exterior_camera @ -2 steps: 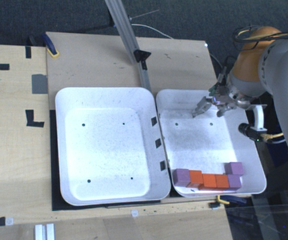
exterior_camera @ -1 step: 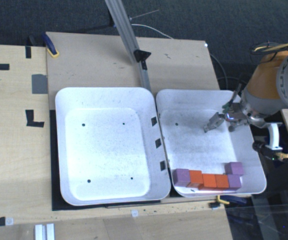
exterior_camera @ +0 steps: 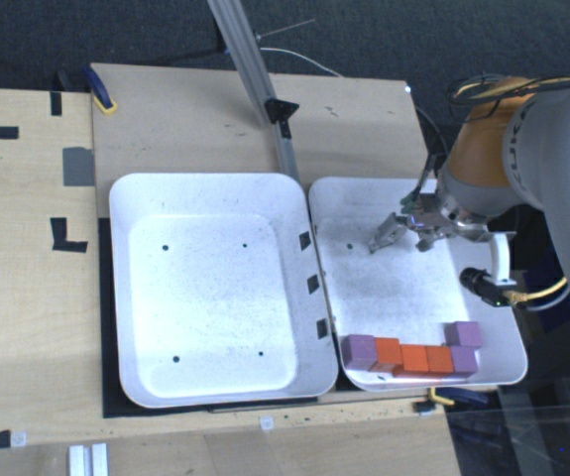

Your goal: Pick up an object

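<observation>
Looking down at a slant on a pale wooden worktop [exterior_camera: 27, 296], the camera takes in two shallow white bins side by side. Taking the right bin [exterior_camera: 364, 206] as the landmark: the left bin [exterior_camera: 126, 206] lies just beside it, their rims touching along the middle, and shows only a few dark specks on its floor.

Along the right bin's near edge sits a row of small blocks, pushed against the rim: a purple block [exterior_camera: 361, 350] at the left end, two orange blocks [exterior_camera: 415, 358] next to it, and more purple blocks [exterior_camera: 463, 345] stacked at the right end. These are the likely things to pick up, and they appear crowded together, perhaps because the bin's wall stops them sliding farther.

The grey arm [exterior_camera: 552, 157], with its orange band [exterior_camera: 475, 157], reaches in over the right bin's far right side. Its end effector [exterior_camera: 401, 231] hangs over the bin's upper middle, well apart from the blocks, with its two fingers splayed wide and nothing between them. I judge the grasp not yet begun; the arm would need to travel toward the bin's near edge.

A slim metal pole [exterior_camera: 245, 48] rises beyond the right bin's far left corner.
</observation>
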Controlling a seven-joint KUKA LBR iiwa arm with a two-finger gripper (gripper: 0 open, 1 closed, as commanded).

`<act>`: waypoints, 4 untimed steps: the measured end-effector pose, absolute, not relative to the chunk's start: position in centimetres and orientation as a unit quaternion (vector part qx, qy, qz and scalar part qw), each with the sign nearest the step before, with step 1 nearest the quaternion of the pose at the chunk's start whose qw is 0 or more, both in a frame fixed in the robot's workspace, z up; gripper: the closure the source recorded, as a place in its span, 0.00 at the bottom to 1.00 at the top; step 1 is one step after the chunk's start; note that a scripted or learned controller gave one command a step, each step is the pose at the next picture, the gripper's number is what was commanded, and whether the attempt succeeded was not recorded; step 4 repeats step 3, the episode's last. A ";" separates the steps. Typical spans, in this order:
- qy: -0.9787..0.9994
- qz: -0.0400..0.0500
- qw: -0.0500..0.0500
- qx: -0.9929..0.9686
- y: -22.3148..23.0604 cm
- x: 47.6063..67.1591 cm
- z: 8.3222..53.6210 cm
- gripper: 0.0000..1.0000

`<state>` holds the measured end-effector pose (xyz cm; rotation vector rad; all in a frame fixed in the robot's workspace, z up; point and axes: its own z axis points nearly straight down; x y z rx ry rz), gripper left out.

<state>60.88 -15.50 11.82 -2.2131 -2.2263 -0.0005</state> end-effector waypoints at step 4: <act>-0.708 0.001 0.001 -0.706 -12.5 68.1 12.8 0.00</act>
